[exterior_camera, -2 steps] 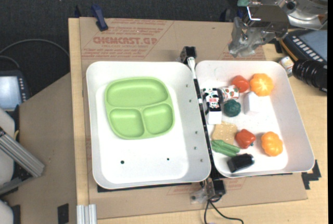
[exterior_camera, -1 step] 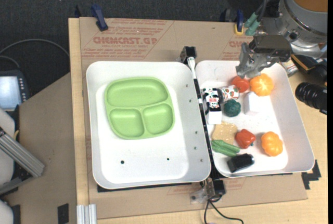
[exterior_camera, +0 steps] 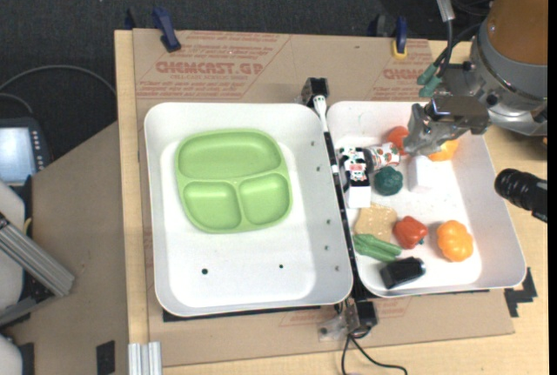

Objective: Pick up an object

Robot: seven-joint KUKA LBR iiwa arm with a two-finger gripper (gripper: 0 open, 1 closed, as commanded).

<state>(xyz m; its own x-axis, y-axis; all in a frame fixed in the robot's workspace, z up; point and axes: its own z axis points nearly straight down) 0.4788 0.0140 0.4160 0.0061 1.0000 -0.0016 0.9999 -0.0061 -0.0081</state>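
The hand [exterior_camera: 424, 141] was seen low in the right bin [exterior_camera: 500, 225] — at twelve o'clock from the green ball [exterior_camera: 388, 182]; its grip could not be told.

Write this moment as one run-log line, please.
gripper: over right bin, far end | nearest: red-orange item | green tray: left bin | pick: not yet seen

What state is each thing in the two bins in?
Green tray: flat in left bin, compartments bare.
Orange toy: resting near right bin's front.
Red toy: resting beside orange toy.
Black block: lying at front edge.
Gripper: over right bin.
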